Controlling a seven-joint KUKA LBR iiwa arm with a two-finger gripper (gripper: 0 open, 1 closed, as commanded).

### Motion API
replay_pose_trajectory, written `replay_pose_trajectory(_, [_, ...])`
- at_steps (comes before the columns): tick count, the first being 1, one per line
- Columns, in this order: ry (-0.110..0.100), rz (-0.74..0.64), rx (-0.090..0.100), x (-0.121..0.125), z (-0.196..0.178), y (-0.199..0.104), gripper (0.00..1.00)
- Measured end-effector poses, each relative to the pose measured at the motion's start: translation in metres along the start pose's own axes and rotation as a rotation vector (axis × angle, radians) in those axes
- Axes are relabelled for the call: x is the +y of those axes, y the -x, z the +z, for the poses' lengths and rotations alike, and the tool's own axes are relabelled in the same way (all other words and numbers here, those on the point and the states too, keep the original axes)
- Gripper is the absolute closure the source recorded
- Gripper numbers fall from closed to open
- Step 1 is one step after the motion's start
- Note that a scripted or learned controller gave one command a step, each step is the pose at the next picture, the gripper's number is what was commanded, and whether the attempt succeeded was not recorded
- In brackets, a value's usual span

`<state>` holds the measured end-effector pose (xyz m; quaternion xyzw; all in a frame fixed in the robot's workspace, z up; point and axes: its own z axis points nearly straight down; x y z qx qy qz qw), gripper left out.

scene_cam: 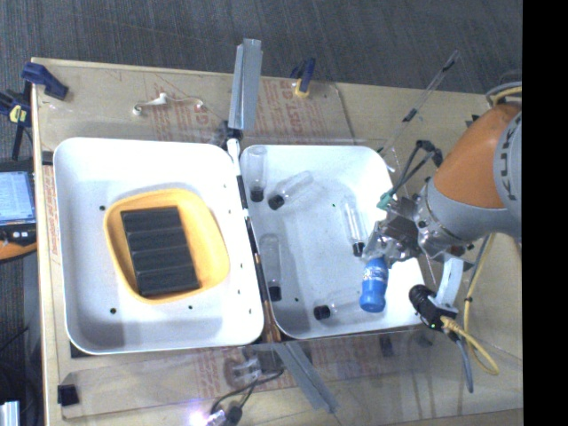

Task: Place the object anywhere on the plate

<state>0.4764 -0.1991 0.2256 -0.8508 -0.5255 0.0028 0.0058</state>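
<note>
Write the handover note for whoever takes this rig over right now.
Gripper: over the right bin's right side, at the top of a blue bottle; whether it grips cannot be told.
Clear tubes lie in the same bin.
Yellow plate sits in the left bin, with a black ridged block on it.
Done: nothing placed yet.
Left: carry the bottle across to the plate.
</note>
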Motion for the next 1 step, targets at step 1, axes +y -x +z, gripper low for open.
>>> replay_pose_trajectory(1, [0.0,0.0,0.0,0.0,-0.0001,-0.0001,0.0])
